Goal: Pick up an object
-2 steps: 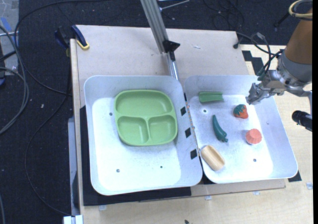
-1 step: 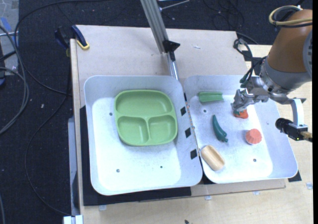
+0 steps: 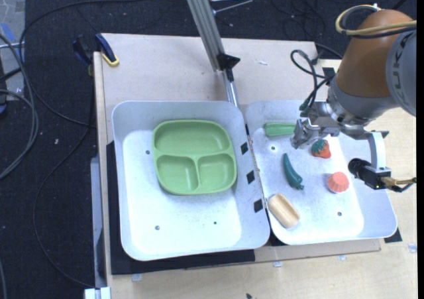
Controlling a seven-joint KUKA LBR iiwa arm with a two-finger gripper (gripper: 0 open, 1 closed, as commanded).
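Note:
Several toy foods lie in the right bin [image 3: 371, 225]. A light green pod [image 3: 277, 129] rests at the back. A red strawberry [image 3: 322, 150] sits right of the middle, and a dark green pepper [image 3: 292, 172] lies in the middle. A pink-orange piece [image 3: 338, 183] lies to the right, and a tan bread roll [image 3: 283, 211] rests at the front left. My gripper [image 3: 303, 138] hangs over the back of this bin, between the light green pod and the strawberry, close to both. Nothing is seen held in it.
The left bin [image 3: 132, 218] holds a green divided plate [image 3: 195, 156]. A slanted metal pole [image 3: 205, 16] runs from the top down to the seam between the bins. The grey arm with its orange band [image 3: 371, 39] reaches in from the right, over the right bin's back corner.

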